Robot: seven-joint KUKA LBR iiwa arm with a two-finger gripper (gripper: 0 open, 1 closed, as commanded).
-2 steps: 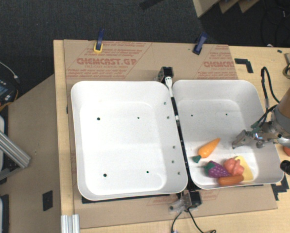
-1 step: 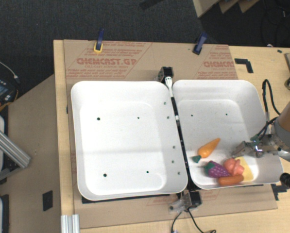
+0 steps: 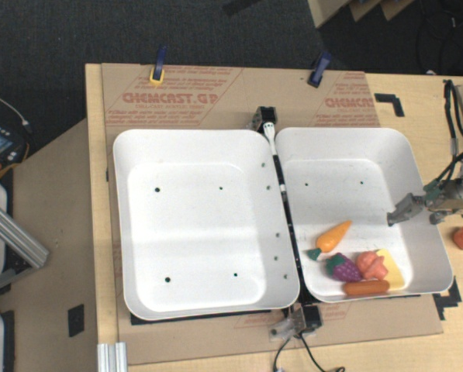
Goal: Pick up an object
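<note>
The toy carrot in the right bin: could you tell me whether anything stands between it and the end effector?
Nothing visible does. The end effector sits at the right bin's right side, with bare white floor between it and the toy carrot.

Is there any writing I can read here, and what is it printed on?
"CHEMCAST GP": large red print on the brown board behind the left bin.
"CHEMCAST", cut off: red print on the same board behind the right bin.
Smaller red lines around both: too blurred to read.
</note>
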